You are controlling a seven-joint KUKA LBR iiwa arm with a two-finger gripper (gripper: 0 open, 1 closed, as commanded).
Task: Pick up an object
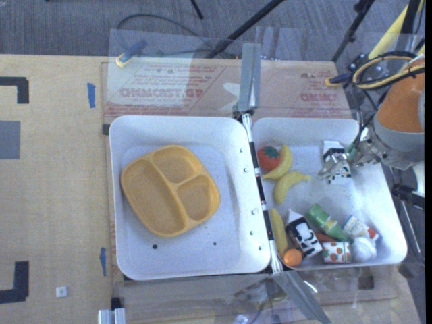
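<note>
Two white bins sit side by side at the middle of the frame. The left bin (128,201) holds a yellow divided plate (170,190), lying flat toward its left half, with three compartments facing up.

The right bin (391,208) holds the loose objects. Near its upper left lie a tomato (269,158) and, touching it on the right, a curved banana (285,163); a second banana (289,184) lies just below. A third banana (277,229) runs along the bin's left wall, lower down. In the lower part, clustered together, are a black-and-white box (302,235), an orange ball (292,256) at the bottom edge, a green bottle (328,222), a small red-and-white carton (335,251) and a white round object (363,248).

The arm (401,117) comes in from the right edge, its orange band showing at the upper right. The gripper (337,166) hangs low over the upper right part of the right bin, well apart from the bananas and above the cluster. Whether its fingers are spread or closed cannot be told from this angle, nor whether anything sits between them; the dark and white shapes at its tip are too small to make out.
</note>
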